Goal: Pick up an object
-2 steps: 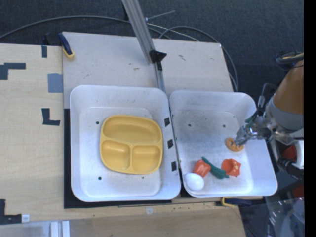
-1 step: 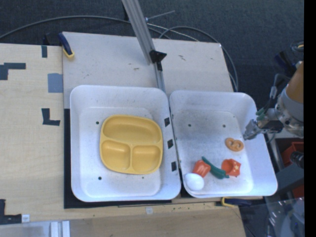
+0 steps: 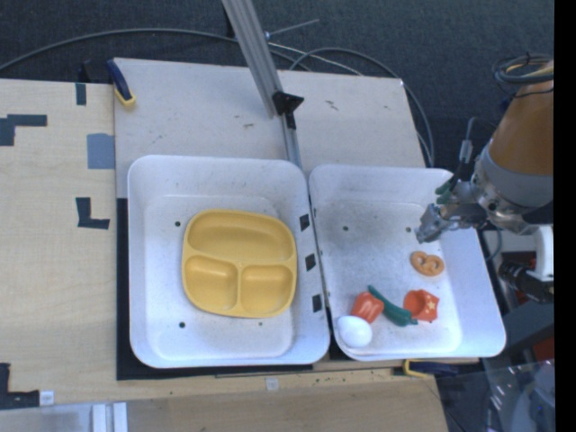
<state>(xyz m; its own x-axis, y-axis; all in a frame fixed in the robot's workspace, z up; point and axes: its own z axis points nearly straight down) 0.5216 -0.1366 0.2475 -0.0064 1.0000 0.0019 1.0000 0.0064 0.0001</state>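
Note:
In the right bin lie a small brown pretzel-like piece, a red block with a yellow star, a red-orange pepper with a green stem and a white egg. My gripper hangs over the right side of that bin, just above and slightly left of the pretzel piece. Nothing shows between its fingers.
The left bin holds a yellow divided plate. A grey metal pole slants down to the bins' back edge. Cables run across the dark floor behind the bench.

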